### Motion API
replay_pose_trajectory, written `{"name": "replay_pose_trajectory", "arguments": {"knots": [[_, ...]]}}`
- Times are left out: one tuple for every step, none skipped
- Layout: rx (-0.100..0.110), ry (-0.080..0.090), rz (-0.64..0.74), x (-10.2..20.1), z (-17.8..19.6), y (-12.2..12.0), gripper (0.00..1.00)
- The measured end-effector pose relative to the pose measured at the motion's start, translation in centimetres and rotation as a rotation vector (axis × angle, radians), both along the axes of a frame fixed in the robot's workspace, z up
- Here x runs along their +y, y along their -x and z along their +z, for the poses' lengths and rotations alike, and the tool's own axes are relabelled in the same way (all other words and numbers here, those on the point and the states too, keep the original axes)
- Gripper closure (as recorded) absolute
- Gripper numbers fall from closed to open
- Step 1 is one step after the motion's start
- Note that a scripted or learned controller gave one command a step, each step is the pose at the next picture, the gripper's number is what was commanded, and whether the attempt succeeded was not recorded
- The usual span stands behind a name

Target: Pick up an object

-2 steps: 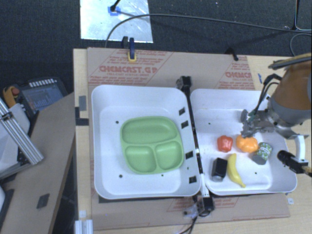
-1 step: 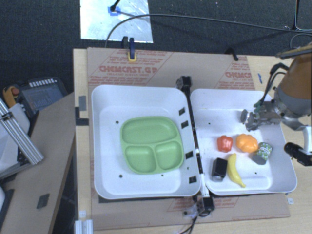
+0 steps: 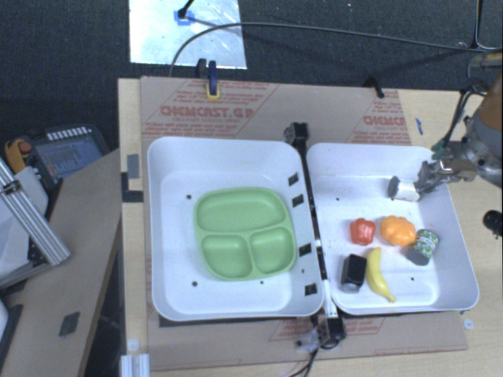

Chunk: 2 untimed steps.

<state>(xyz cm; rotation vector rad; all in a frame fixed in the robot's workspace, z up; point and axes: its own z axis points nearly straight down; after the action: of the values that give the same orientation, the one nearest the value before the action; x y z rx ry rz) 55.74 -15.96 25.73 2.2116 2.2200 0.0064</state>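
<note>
The right bin [image 3: 346, 171] holds several small objects. A red pepper [image 3: 362, 230] and an orange fruit [image 3: 398, 230] sit side by side near its middle. In front of them lie a yellow banana [image 3: 380, 273] and a black block [image 3: 354, 271]. A green-and-white can [image 3: 424, 245] lies on its side at the right. A small white and grey object [image 3: 402, 188] rests near the bin's back right. My gripper [image 3: 432, 176] hangs just right of that white object, low over the bin's right rim, and I cannot make out whether it touches it.
The left bin [image 3: 169, 171] holds a green divided plate [image 3: 242, 232]. A hinge strip with black clips [image 3: 308, 218] runs between the bins. Cables cross the dark floor behind the bench. A teach pendant [image 3: 67, 151] lies on the side table at left.
</note>
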Motion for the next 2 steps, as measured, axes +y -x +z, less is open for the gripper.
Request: {"name": "replay_pose_trajectory", "arguments": {"knots": [[0.003,-0.001,0.001,0.0,3.1,-0.1,1.0],[0.007,-0.004,0.005,5.2,1.4,0.1,1.0]]}}
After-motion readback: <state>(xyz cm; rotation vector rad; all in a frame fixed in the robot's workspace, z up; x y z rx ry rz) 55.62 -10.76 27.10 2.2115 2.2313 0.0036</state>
